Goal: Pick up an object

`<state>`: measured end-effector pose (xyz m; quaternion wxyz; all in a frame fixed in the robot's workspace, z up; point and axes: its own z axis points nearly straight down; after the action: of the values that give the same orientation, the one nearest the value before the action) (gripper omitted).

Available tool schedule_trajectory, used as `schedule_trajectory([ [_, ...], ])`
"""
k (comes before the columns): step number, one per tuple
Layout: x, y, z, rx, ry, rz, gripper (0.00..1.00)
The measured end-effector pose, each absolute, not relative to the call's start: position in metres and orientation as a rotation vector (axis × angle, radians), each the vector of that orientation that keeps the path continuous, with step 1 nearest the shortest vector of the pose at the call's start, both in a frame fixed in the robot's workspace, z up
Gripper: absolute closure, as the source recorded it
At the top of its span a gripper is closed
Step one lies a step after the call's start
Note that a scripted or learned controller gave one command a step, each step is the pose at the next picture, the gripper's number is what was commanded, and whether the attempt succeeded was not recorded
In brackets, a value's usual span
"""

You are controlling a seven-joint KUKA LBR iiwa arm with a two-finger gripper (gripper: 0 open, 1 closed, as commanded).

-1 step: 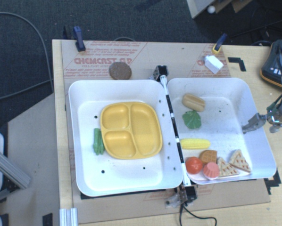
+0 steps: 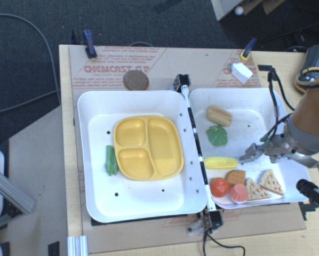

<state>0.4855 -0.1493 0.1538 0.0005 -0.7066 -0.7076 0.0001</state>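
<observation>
The gripper is seen at the right of the frame, low over the right bin, just right of the yellow corn piece. Whether anything is held cannot be told from this view.

Candidate objects lie in the right bin: a bread roll and a green leafy piece toward the upper part; a tomato, a round cracker, a pink slice and two sandwich triangles packed at the lower edge.

Risks are judged as follows: the corn piece could be pushed sideways or rolled rather than clamped; in the crowded lower cluster, neighbours could be knocked or two items pinched together. A yellow divided plate and a green pod sit in the left bin, well apart.
</observation>
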Motion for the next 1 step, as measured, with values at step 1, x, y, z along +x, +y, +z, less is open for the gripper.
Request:
schedule_trajectory([
  [1,0.4785,-0.1076,0.0896,-2.218,-2.221,0.001,0.00],
])
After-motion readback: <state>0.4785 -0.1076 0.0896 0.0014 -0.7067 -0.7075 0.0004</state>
